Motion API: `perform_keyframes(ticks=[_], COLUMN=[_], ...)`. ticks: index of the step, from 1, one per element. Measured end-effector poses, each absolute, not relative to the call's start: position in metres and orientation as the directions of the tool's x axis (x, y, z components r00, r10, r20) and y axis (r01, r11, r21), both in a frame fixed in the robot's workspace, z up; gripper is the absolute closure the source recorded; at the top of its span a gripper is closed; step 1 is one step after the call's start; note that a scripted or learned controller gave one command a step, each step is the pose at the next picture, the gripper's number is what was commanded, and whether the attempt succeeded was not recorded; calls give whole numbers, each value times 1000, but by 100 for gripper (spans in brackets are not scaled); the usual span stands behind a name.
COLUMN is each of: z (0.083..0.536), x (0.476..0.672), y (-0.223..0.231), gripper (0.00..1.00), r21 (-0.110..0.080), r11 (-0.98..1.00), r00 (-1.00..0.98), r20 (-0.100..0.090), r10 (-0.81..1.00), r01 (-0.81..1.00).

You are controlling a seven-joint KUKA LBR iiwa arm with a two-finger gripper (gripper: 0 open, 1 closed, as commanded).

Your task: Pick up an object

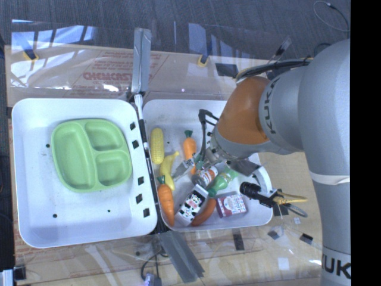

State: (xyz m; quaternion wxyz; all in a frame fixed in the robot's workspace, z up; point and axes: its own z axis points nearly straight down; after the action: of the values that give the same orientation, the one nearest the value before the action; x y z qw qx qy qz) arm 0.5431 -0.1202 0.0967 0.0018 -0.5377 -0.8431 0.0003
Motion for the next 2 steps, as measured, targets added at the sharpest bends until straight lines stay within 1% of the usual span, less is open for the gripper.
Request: perform_keyframes(ticks=[1,2], z=[192,93], x=[510,541], y=[-80,-109], gripper=[0,0], r21=[0,1], r11=[573,490], r00=[-573,-490], r20=[0,-1], r10=[820,872], r01=[820,872])
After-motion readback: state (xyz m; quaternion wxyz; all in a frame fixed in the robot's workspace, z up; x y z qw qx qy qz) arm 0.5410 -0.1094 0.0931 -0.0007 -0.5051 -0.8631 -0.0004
